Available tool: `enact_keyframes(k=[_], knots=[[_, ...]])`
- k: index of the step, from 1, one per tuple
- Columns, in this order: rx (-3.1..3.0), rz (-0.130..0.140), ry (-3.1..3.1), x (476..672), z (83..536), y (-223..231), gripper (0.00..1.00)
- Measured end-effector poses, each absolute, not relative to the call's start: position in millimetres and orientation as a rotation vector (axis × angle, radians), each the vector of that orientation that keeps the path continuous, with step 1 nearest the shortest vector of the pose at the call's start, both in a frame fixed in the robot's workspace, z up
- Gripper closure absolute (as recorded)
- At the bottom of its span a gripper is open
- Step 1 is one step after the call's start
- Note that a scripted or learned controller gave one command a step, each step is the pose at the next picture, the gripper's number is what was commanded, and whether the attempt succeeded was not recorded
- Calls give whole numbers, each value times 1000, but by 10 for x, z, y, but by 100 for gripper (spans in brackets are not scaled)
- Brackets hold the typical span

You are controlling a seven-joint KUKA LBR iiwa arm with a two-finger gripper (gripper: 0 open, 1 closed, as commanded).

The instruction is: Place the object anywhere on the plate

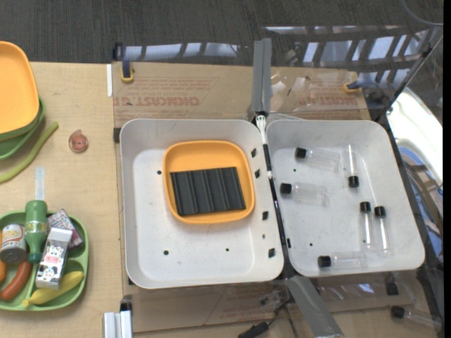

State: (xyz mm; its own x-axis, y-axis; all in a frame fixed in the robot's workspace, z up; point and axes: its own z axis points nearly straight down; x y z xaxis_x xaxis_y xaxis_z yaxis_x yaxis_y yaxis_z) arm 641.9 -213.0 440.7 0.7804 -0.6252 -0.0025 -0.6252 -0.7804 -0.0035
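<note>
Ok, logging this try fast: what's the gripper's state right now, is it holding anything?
Gripper: cannot be told from the camera view. The dark ribbed rectangular block lies on the square orange plate.

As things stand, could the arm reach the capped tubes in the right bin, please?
Probably yes. The tubes lie loose and uncovered on the floor of the right bin, which is on the side the arm enters from. Being clear and lying flat, they may be hard to grip.
</note>
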Motion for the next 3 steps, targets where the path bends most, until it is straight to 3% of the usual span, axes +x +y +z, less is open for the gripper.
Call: enact_keyframes(k=[1, 2, 3], knots=[[-3100, -1, 478, 6517, 4405, -2188, 0], [-3119, 0, 310, 6047, 4402, -2202, 0], [-3118, -1, 309, 5794, 4404, -2202, 0]])
